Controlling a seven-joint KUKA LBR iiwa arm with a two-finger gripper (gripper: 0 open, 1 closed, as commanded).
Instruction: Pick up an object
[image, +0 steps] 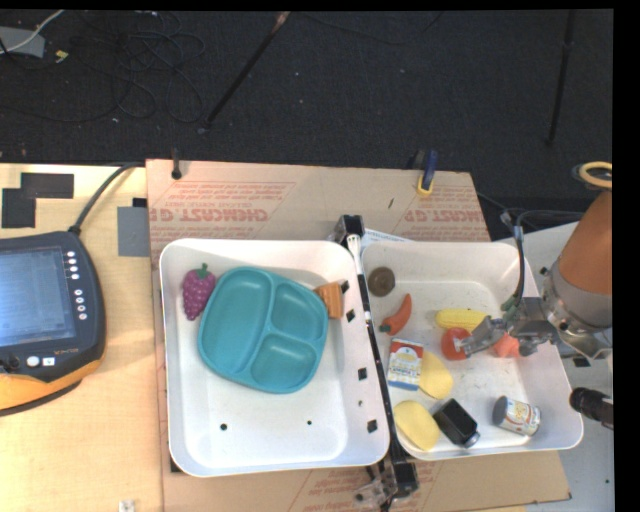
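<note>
Red tomato (455, 343) between the pincer's (478, 338) closed-in fingers, roundish, no clear long axis.

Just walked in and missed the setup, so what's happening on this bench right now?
A robot arm reaches in from the right, with its claw low over the right bin. The claw sits right at a small red toy, beside a yellow piece; whether it grips the red toy is unclear. Around it lie a red chili pepper, a small carton, two yellow lumps, a black block and a small can. The left bin holds a teal divided plate and purple toy grapes.
</note>
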